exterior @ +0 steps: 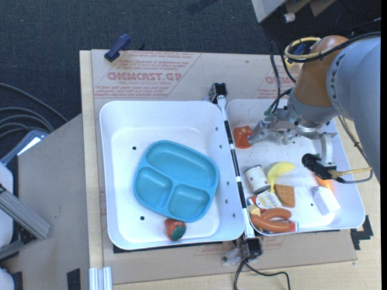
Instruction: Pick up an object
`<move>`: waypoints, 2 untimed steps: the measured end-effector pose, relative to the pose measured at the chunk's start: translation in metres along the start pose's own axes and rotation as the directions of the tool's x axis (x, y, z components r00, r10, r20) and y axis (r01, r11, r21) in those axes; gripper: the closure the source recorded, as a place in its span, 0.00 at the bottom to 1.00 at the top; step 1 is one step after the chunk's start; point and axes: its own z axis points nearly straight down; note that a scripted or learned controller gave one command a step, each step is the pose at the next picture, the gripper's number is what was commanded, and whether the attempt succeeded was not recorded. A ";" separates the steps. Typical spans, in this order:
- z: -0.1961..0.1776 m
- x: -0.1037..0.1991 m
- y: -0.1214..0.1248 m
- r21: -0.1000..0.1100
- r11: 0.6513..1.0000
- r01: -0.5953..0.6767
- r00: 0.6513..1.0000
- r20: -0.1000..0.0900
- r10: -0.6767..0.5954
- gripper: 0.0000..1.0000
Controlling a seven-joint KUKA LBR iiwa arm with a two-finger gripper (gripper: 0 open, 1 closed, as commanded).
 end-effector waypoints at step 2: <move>0.000 0.012 -0.025 0.004 1.000 -0.002 1.000 -0.003 0.002 1.00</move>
